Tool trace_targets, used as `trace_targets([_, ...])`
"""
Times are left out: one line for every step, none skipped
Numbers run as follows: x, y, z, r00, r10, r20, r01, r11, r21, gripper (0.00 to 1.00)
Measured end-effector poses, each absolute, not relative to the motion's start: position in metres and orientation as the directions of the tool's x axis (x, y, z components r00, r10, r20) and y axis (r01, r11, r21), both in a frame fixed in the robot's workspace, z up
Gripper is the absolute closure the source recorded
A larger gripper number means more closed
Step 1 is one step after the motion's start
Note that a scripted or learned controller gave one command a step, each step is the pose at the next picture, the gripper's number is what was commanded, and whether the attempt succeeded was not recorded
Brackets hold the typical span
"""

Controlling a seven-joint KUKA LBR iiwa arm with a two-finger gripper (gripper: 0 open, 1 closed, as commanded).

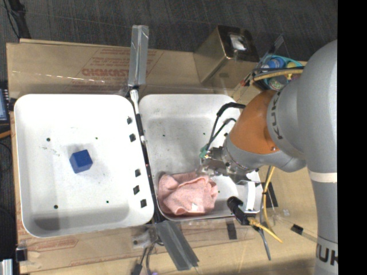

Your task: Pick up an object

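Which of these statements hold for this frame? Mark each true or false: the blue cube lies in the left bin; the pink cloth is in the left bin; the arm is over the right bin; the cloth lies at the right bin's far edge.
1. The blue cube lies in the left bin. True.
2. The pink cloth is in the left bin. False: it lies in the right bin.
3. The arm is over the right bin. True.
4. The cloth lies at the right bin's far edge. False: it lies at the near edge.
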State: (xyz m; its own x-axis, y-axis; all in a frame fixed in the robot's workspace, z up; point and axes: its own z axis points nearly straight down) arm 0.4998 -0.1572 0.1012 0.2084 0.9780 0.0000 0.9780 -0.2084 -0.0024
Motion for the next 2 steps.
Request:
trace_targets([0.500, -0.157, 0.101, 0.208, 0.978, 0.000, 0.978, -0.208, -0.002, 0.00])
trace_targets([0.478, -0.195, 0.093, 0.016, 1.000, 0.002, 1.000, -0.016, 0.001, 0.00])
